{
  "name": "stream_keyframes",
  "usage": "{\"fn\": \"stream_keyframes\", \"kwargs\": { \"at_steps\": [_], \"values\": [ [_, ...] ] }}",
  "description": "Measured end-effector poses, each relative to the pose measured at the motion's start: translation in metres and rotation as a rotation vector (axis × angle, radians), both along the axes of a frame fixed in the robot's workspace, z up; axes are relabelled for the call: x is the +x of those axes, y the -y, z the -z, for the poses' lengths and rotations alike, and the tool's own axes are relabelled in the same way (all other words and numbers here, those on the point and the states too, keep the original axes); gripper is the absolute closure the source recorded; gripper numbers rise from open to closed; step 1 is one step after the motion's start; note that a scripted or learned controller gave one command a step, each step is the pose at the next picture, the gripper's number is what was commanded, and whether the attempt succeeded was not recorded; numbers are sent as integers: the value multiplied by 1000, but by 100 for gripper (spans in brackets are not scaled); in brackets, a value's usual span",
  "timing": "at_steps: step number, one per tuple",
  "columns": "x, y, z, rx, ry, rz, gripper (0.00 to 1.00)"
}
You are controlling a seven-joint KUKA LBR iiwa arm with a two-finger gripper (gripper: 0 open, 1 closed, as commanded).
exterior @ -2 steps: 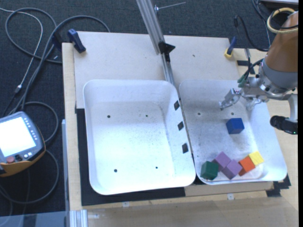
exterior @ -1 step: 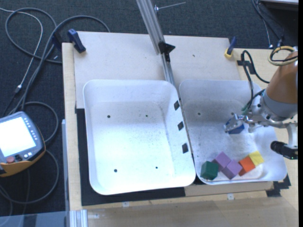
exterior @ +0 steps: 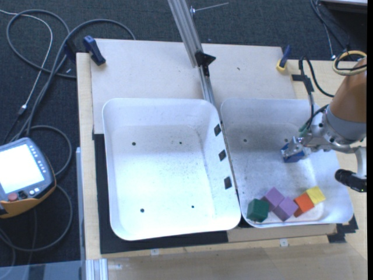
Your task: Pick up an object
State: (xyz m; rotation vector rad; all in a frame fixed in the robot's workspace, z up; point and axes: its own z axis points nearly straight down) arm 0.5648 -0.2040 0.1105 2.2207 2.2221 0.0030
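Note:
My gripper (exterior: 295,147) reaches in from the right over the middle of the right bin (exterior: 256,121). A small blue block (exterior: 291,153) sits between its fingertips, and the gripper is shut on it. Along the right bin's front edge lie a green block (exterior: 257,210), two purple blocks (exterior: 274,200) (exterior: 286,209), an orange block (exterior: 303,203) and a yellow block (exterior: 315,195), packed close together.
The left bin (exterior: 163,168) stands beside the right one, with a shared raised wall between them. A slanted metal rail (exterior: 186,28) crosses the back of the bench. A blue clamp (exterior: 94,49) and a yellow clamp (exterior: 283,63) hold the board's far corners.

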Motion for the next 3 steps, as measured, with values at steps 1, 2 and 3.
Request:
{"fn": "stream_keyframes", "kwargs": {
  "at_steps": [1,2,3],
  "values": [
    [17,-66,11,3,-4,-7,100],
    [3,-160,-93,2,7,-8,100],
    [-22,-224,-89,3,-7,-7,100]
  ]
}}
